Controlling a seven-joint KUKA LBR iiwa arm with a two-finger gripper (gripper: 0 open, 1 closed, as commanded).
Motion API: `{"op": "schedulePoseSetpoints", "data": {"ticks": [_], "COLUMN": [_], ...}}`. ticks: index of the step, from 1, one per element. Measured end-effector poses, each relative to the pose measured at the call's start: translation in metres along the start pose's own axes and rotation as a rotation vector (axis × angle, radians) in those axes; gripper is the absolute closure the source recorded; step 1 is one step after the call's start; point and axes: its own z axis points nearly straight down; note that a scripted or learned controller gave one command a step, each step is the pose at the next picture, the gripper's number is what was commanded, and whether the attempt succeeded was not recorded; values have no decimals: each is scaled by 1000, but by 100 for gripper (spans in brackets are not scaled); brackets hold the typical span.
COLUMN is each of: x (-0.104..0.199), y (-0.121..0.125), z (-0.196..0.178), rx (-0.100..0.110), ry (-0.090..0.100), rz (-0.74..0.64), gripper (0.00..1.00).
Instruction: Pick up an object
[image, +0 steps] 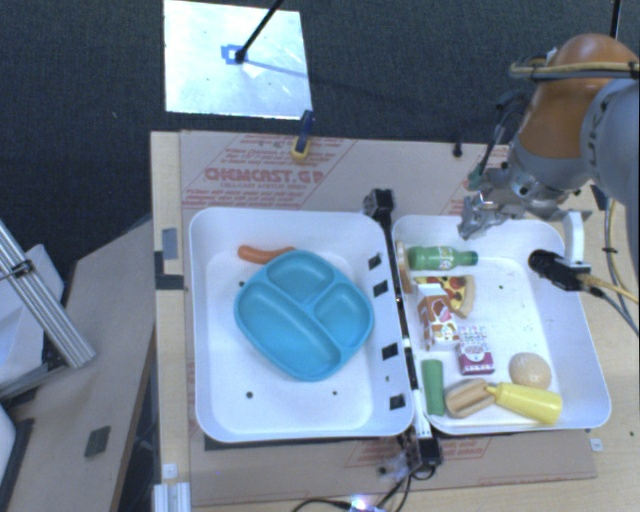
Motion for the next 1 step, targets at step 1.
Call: {"op": "schedulePoseSetpoints", "data": {"ticks": [1], "x": [57], "y": [-14], "z": [-9], "rx": [0], "ry": [0], "rz": [0], "gripper": [100]}}
